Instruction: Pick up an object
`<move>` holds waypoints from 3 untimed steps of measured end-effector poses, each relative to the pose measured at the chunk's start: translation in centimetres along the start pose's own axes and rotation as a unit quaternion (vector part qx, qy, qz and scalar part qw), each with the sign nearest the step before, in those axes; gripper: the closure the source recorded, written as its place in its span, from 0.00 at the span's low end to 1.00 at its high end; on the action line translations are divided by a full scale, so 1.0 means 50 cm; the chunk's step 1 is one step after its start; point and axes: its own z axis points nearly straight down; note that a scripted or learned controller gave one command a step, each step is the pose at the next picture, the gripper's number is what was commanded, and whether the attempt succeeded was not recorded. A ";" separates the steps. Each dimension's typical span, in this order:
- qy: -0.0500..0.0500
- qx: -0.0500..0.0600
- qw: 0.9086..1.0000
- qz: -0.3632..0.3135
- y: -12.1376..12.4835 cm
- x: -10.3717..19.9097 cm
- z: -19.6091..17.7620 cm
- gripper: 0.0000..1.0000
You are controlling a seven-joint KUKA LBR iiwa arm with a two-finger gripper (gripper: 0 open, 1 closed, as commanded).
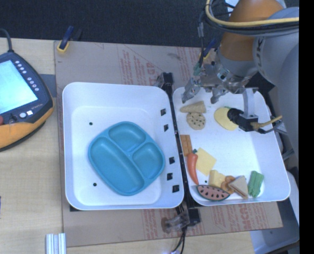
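We see the gripper at the far end of the right bin. Its jaws are spread apart with nothing between them.

Just beneath the fingers lies a tan wedge, with a cookie touching its near side. A yellow round piece sits beside them to the right.

Along the bin's left wall we note a carrot next to a yellow square.

At the near edge are a watermelon slice, a toast piece and a green piece.

The left bin holds a blue divided plate.
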 end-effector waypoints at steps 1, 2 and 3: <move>0.000 0.001 1.000 0.000 -0.007 -0.017 0.000 0.00; 0.000 0.001 1.000 0.000 -0.011 -0.017 0.001 0.00; 0.000 0.002 1.000 -0.001 -0.036 -0.003 0.001 0.00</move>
